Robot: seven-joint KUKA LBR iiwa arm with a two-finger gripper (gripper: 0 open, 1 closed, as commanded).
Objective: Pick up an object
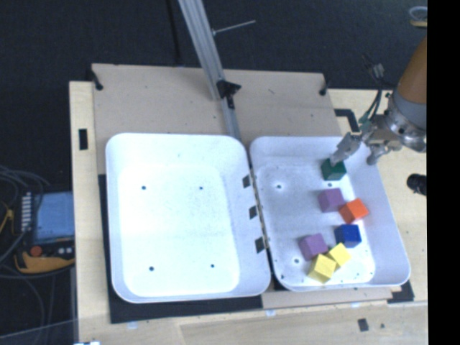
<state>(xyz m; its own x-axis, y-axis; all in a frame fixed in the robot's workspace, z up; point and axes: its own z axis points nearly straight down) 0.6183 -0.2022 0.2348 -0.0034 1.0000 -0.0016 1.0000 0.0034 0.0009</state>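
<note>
Gripper is hanging over the right bin, far rim; one finger is reaching down toward the green block, the other sitting farther right, so jaws are reading as spread w/ nothing between them. Whether that finger is touching the block: can't tell. Best approach, judging from here: be centring both fingers astride the green block before closing, keeping clear of the purple block nearby.

two white bins; seven blocks: two purple, two yellow, one green, one orange, one blue.
</note>
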